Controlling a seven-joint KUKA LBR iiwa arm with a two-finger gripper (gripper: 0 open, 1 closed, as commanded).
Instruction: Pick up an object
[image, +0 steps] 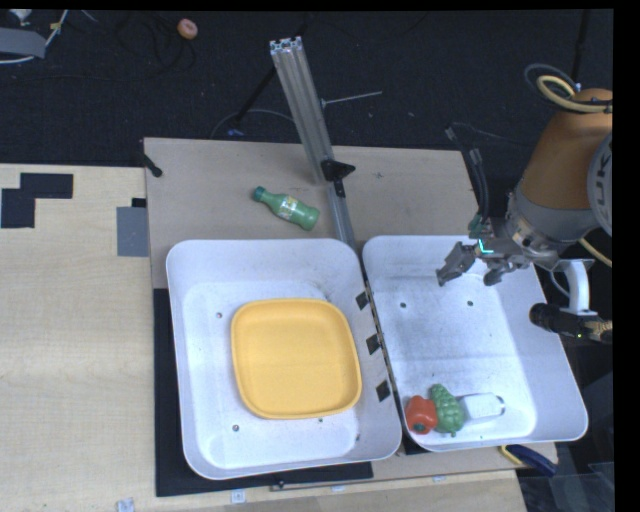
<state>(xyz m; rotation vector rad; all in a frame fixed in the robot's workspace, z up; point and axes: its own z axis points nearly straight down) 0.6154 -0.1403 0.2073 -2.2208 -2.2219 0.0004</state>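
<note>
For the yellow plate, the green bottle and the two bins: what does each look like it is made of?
Yellow plate: probably plastic, matte, with an even colour and soft rounded rim.
Green bottle: likely plastic, slightly glossy, with a pale label; too small to be sure.
Left bin and right bin: moulded white plastic by the look of it, with rounded corners and a scuffed, grey-speckled floor.

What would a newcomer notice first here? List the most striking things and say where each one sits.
The yellow plate stands out first, lying flat in the middle of the left bin. Next is the grey and orange arm reaching in from the right, its gripper open above the right bin, where a small red and green cluster of items sits at the near edge. A green bottle lies on the bench behind the bins.
</note>
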